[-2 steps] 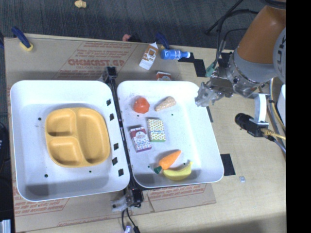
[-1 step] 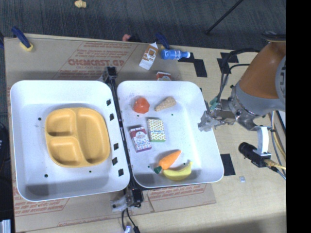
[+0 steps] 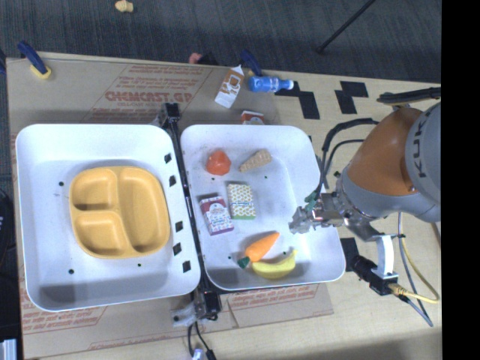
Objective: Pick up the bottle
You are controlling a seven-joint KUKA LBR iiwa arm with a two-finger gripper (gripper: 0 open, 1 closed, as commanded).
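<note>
The bottle (image 3: 264, 85) is small and blue with a pale cap. It lies on its side on the bench behind the right bin (image 3: 300, 137), outside both bins. My gripper (image 3: 304, 218) hangs low over the right side of the right bin, close to its right wall, far from the bottle. Nothing shows in it. The grey arm with the orange band (image 3: 382, 163) reaches in from the right.
In the right bin lie a red round item (image 3: 218, 163), a cracker (image 3: 256, 160), a green box (image 3: 241, 200), a red box (image 3: 215, 214), a carrot (image 3: 261, 245) and a banana (image 3: 274, 265). The left bin holds a yellow divided plate (image 3: 120, 210). A small carton (image 3: 229, 88) lies beside the bottle.
</note>
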